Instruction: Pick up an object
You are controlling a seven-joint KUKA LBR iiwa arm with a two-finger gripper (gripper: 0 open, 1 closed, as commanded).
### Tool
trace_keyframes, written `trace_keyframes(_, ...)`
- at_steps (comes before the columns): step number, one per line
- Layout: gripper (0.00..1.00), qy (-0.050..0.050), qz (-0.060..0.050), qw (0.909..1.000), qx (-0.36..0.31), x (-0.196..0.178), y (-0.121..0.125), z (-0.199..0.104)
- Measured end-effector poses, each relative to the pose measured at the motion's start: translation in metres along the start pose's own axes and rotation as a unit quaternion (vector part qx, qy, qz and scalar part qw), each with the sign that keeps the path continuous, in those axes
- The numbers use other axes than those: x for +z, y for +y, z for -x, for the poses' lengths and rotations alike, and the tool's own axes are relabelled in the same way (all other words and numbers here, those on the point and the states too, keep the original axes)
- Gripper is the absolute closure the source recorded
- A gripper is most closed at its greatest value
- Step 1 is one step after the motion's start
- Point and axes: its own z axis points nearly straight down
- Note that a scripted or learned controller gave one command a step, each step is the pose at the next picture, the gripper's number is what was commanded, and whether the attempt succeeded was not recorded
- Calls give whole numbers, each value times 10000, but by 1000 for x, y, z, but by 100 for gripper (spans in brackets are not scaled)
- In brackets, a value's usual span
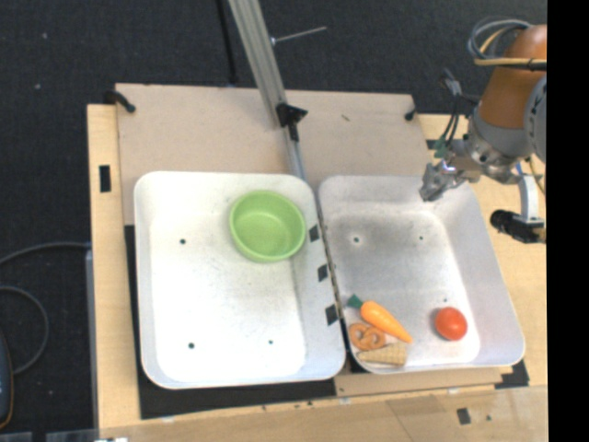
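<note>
Grey gripper (pixel 433 190) hovers at the right bin's (pixel 479 247) one o'clock rim, its opening impossible to tell; carrot (pixel 385 319) lies at six.

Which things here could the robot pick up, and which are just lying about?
For the job:
- grey metal pincer
- round red tomato
- orange toy carrot
- brown pretzel
- green plastic bowl

Just there:
- two shallow white bins
- slanted metal rail
</note>
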Motion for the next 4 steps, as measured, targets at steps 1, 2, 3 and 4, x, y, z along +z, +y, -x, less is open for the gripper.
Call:
trace_keyframes(1,100,-2,-16,10000,1,-62,2,4)
trace_keyframes(2,100,2,-30,10000,4,-108,3,5)
trace_keyframes(3,100,0,-32,10000,23,-97,4,-47)
trace_keyframes(4,100,4,-37,10000,24,-87,6,-98)
